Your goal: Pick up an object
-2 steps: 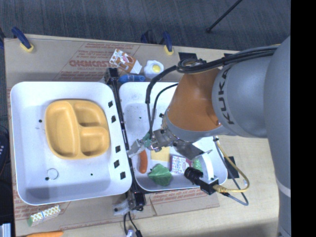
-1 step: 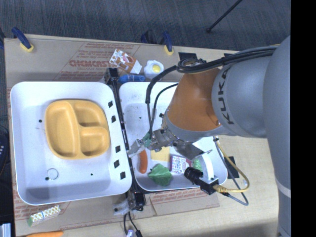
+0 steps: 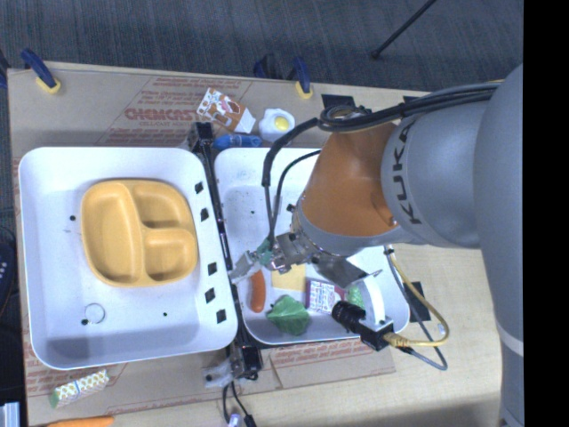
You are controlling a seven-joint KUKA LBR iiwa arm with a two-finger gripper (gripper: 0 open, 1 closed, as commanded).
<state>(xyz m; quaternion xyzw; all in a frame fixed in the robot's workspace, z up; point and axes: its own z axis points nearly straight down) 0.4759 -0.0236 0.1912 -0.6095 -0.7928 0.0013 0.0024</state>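
Tool: low in the right white bin, at 12 o'clock of the orange sausage-shaped toy; grip state unreadable.
Progress: nothing visibly lifted; pick remains.

The left bin is white and carries a yellow divided tray. The right bin, also white, holds an orange sausage-shaped piece, a green item, a pale yellow slice and a purple packet. The arm is grey with an orange band. The bench is brown cardboard with red print.
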